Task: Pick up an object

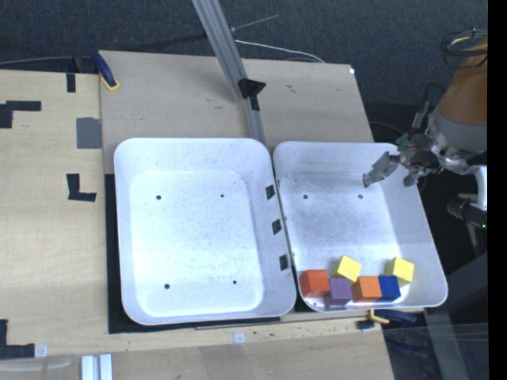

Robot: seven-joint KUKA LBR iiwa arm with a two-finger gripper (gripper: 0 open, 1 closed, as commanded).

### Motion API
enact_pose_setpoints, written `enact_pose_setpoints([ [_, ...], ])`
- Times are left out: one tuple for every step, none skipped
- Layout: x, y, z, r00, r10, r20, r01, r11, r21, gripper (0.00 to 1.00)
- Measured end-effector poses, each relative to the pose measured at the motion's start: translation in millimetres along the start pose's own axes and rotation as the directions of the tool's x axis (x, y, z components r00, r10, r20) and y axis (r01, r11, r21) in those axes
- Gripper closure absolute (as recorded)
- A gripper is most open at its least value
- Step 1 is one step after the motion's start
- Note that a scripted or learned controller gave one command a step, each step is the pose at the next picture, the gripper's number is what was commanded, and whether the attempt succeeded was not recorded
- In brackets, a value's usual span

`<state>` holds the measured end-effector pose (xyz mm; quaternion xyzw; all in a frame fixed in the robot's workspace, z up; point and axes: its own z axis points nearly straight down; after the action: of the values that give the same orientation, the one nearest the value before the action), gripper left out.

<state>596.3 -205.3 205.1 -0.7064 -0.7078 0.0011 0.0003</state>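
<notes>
Your tool (394, 169) hangs over the far right edge of the right bin (333, 165), well apart from the blocks (356, 282) huddled against its near wall. Whether it is open or closed, you cannot tell from here.

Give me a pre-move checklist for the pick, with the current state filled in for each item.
1. Objects available: ok. Six blocks sit in the right bin, clustered at its near edge: red block, purple block, orange block, blue block and two yellow blocks.
2. Hand over the target: not ok. It sits at the bin's far right, well away from the cluster.
3. Hand free of any block: ok.
4. Target isolated: not ok. The blocks crowd together; the yellow one at the right looks most separate.
5. Finger opening: cannot tell.
</notes>
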Motion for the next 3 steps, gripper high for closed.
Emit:
enact_pose_setpoints([
  [37.0, 72.0, 112.8, 1.000, -0.002, -0.002, 0.002, 1.000, 0.003, 0.00],
  [53.2, 10.6, 113.9, 1.000, 0.002, -0.001, -0.002, 1.000, 0.005, 0.00],
  [116.4, 14.4, 113.4, 1.000, -0.005, -0.004, 0.005, 1.000, 0.001, 0.00],
])
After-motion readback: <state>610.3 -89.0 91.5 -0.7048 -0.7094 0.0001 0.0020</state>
